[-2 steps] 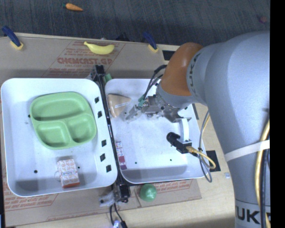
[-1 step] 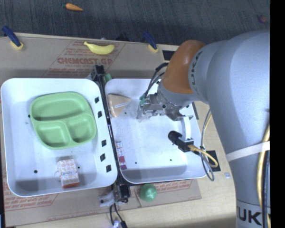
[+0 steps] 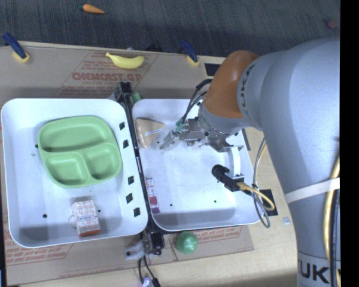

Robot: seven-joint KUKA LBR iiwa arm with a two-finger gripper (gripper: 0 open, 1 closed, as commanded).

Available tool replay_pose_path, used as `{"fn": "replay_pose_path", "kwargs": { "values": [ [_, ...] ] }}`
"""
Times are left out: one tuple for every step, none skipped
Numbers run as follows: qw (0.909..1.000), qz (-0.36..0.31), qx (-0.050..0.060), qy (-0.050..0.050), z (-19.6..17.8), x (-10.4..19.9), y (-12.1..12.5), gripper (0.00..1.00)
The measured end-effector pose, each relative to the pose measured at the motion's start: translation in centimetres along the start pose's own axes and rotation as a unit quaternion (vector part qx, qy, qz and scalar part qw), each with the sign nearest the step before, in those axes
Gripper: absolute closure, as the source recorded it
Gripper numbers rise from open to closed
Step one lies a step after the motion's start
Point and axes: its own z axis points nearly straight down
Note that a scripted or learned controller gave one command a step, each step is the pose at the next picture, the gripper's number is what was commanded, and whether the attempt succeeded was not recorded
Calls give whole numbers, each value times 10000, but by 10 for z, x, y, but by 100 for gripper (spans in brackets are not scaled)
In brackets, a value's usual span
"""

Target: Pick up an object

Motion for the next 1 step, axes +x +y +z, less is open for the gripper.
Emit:
{"fn": "replay_pose_path", "kwargs": {
  "values": [
    [10000, 48, -26, 2, 8, -85, -19, 0]
  ]
}}
